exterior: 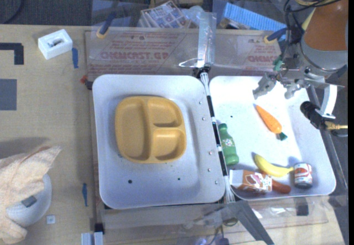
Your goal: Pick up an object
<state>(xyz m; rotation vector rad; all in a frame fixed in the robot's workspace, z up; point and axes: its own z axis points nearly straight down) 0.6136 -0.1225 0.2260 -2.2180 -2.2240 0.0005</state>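
The right bin [243, 128] holds an orange carrot [269, 119] near its middle, a green bottle [227, 144] along its left wall, a yellow banana [271, 166], a small can [302, 175] and an orange packet [258, 182] at the front. My gripper [276, 87] hangs over the bin's far right part, above and just behind the carrot. Its fingers [261, 89] are spread apart with nothing between them.
The left bin [110, 183] carries a yellow divided plate [150, 128]. A clear plastic wall [166, 50] stands behind both bins. A white box [55, 43] sits at the far left of the bench, and a cloth with a bowl [25, 194] lies at the front left.
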